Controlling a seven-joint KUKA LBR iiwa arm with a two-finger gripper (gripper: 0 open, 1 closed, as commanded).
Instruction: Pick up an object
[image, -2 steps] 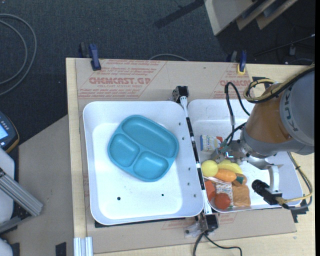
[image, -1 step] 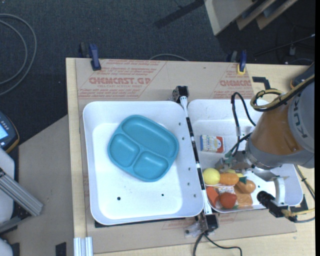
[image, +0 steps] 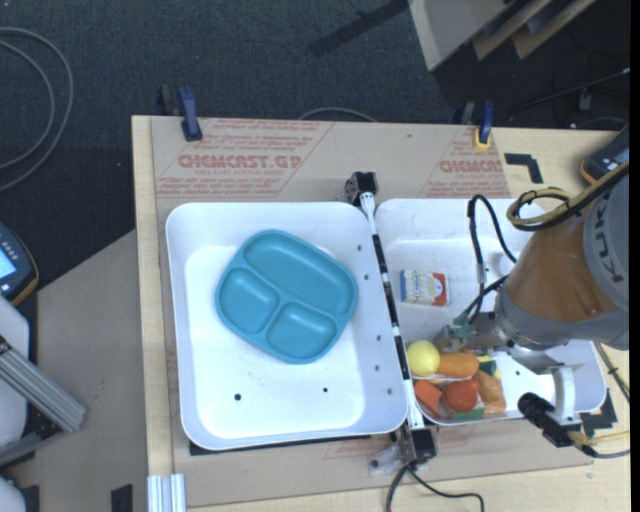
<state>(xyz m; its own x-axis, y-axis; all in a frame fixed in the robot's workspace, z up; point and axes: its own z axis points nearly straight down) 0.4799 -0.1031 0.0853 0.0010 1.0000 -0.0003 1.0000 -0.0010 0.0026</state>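
Camera view shows my gripper (image: 472, 345) low over the toy food, just right of the yellow lemon (image: 423, 357), touching the orange carrot (image: 458, 366). I cannot tell its grasp. I would descend slowly, centered on one piece.

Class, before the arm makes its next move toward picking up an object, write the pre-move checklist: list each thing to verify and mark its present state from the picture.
1. Objects within reach in the right bin: ok; yellow ball, orange and red toys, small carton.
2. Gripper over the toy pile: ok.
3. Object held: cannot tell; the wrist hides it.
4. Carton apart from the pile: ok.
5. Blue divided plate in the left bin, clear of the arm: ok.
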